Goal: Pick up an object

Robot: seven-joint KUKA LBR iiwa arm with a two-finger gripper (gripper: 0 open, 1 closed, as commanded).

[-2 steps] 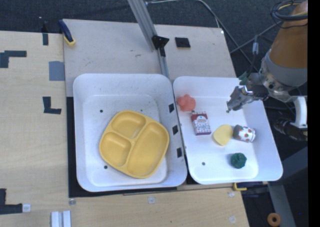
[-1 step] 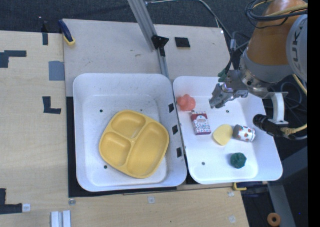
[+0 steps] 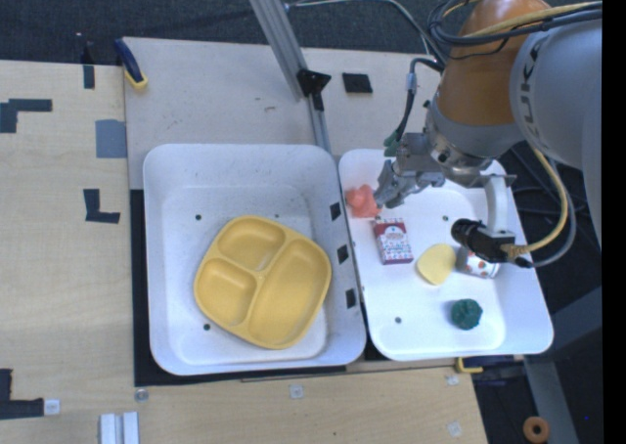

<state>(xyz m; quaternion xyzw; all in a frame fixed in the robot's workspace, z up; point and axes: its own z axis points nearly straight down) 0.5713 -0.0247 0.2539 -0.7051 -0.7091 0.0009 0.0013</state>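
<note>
Across two white bins (image 3: 166, 237): yellow tray (image 3: 262, 281) left, small objects (image 3: 394, 242) right.

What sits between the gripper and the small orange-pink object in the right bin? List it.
Nothing visible. The gripper hangs just right of the orange-pink object near the right bin's left wall, with bare bin floor between them. The red carton lies below, clear of that gap.

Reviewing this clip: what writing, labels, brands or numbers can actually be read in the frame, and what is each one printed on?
"UK": partial dark letters on the grey arm housing, cut off by the arm's curve.
Small red box in the right bin: pale label on its face, print too small and blurred to read.
Small can lying near the right bin's edge: reddish marking, unreadable.
Yellow divided plate: no text visible.
</note>
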